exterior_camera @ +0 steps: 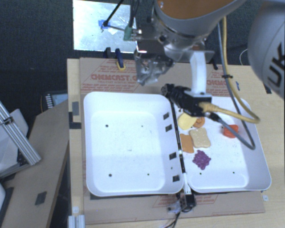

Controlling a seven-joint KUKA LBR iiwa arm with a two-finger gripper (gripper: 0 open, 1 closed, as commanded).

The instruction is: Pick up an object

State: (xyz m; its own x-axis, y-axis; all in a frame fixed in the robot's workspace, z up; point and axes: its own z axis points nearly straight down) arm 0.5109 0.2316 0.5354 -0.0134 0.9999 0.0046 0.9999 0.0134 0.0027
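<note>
Purple grape cluster (202, 159), pale bread slice (200, 138) and orange slab (187, 143) lay together in the right bin (251, 178), near its left wall. The gripper (150, 73) hung just beyond the far rim of the left bin (124, 147); whether it was spread or closed could not be told.

Grey arm (267, 49) in from right; orange band (191, 9) at top; claw (150, 75) pointing down, blurred.

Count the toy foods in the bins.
6, all in the right-hand bin: yellow slice, orange disc, bread, tan cracker, purple grapes, red piece apart; arm may hide more.
</note>
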